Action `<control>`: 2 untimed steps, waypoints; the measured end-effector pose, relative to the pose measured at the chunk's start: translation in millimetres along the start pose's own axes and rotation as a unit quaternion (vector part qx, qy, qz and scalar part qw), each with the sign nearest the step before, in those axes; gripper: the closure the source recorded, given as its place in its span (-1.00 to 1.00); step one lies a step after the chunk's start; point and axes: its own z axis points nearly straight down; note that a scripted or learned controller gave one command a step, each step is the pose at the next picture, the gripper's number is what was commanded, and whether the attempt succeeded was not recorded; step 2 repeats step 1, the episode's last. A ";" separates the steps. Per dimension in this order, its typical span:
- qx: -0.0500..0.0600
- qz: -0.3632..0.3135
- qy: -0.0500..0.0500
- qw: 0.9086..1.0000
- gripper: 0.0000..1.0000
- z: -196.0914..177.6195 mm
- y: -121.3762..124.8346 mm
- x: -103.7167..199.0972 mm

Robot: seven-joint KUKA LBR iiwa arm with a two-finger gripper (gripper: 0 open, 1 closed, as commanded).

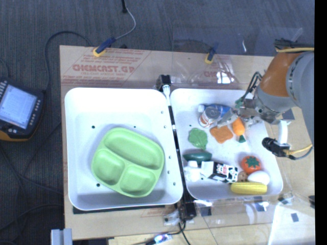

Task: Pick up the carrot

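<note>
From my overhead camera view, I judge the pick to be at the grasp stage, not finished: the carrot (238, 127) is low in the right bin (276, 188), in its upper right part, just beside an orange slab-shaped piece (221, 133) and below a blue-and-white can lying on its side (212, 112). The gripper (244, 112) sits right over the carrot's upper end, close enough that they look to be touching, but I cannot tell from here whether the tool is released or clenched, so I will not call the carrot held. What is left, as I read it, is a confirmed grip and a lift clear of the bin. Counting: two white bins, the left bin (82, 106) carrying one green divided plate (127, 161). In the right bin I count one carrot, one orange slab, one can, one green leafy piece (197, 137), one dark green item (196, 156), one black-and-white patterned box (225, 171), one tomato (251, 163), one white egg-like piece (258, 177) and one yellow banana-like piece (248, 188).
</note>
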 end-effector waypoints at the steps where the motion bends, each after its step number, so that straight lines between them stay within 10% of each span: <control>1: 0.002 -0.001 -0.003 1.000 1.00 -7.5 -1.0 -0.3; 2: 0.002 -0.001 -0.003 1.000 1.00 -7.5 -1.0 -0.3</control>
